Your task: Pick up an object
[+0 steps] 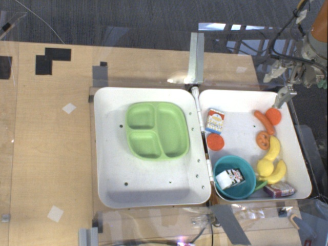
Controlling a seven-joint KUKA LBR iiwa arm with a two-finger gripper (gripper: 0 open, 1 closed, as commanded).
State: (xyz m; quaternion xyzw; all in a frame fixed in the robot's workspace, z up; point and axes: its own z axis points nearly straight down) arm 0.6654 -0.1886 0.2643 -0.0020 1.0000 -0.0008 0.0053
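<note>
The right bin (241, 111) holds several toy foods. A small white and red carton (215, 121) stands near its left wall, with an orange disc (215, 142) just in front of it. A carrot (263, 121) and an orange ball (274, 116) lie at the far right. An orange slice (263, 140), yellow bananas (271, 162) and a purple box (280, 190) follow down the right side. A teal bowl (234, 177) at the front holds a white packet (229, 177). My gripper (283, 96) hangs over the bin's far right corner, just above the orange ball, with nothing seen in it.
The left bin (110, 183) carries a green divided plate (156, 129). A metal divider post (196, 60) rises between the bins at the back. Cables and the arm's wrist (307, 60) crowd the top right.
</note>
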